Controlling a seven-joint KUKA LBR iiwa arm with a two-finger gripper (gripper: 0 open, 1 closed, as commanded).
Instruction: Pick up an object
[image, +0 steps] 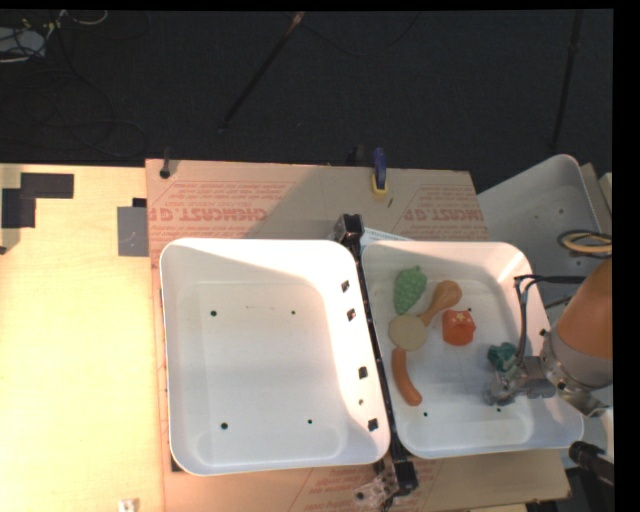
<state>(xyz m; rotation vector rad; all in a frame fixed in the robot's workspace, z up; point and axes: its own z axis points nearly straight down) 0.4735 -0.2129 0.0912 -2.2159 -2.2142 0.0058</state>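
The right bin (470, 440) holds several small objects. A green knobbly piece (409, 288) lies at its upper left, with a tan spoon-shaped piece (428, 310) just below it. A red piece (458, 327) sits near the middle, and an orange sausage shape (405, 377) lies along the left wall. A small teal object (501, 354) rests toward the right side. My gripper (507, 387) is low in the bin, just below and right of the teal object; whether it touches it is unclear.
The left bin (180, 350) adjoins the right one along a black clamped divider (362, 340). The arm's orange band (590, 320) hangs over the right bin's right rim. Cardboard and a wooden bench surround the bins.
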